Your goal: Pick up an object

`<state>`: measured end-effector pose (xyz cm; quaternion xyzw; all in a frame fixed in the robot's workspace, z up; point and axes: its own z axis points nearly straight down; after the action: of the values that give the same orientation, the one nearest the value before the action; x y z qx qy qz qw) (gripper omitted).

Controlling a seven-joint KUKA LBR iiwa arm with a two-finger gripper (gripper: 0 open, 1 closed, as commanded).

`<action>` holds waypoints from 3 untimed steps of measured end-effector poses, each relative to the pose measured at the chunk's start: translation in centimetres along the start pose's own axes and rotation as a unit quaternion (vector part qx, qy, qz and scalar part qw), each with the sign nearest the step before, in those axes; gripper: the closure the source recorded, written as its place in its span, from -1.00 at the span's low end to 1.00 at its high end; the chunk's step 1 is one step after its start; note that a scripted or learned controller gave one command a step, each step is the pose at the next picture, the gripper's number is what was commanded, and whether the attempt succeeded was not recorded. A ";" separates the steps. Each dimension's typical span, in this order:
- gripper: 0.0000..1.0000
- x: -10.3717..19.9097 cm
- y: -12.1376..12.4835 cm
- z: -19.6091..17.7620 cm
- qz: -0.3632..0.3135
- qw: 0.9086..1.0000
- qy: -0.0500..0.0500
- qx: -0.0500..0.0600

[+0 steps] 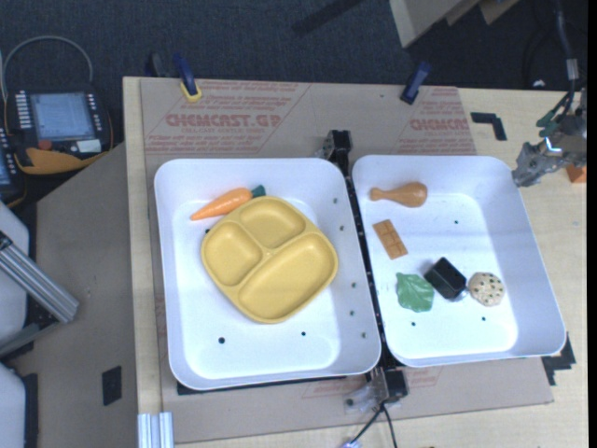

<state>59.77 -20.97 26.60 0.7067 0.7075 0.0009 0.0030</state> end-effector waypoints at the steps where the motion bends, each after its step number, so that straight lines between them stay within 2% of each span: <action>1: 1.00 5.0 -1.3 -0.5 -0.002 1.000 0.002 0.003; 2: 1.00 9.8 -2.9 1.1 -0.002 1.000 0.003 0.004; 3: 1.00 14.6 -4.2 0.7 -0.002 1.000 0.003 0.004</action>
<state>55.54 -6.36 25.84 0.7053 0.7089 -0.0001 -0.0018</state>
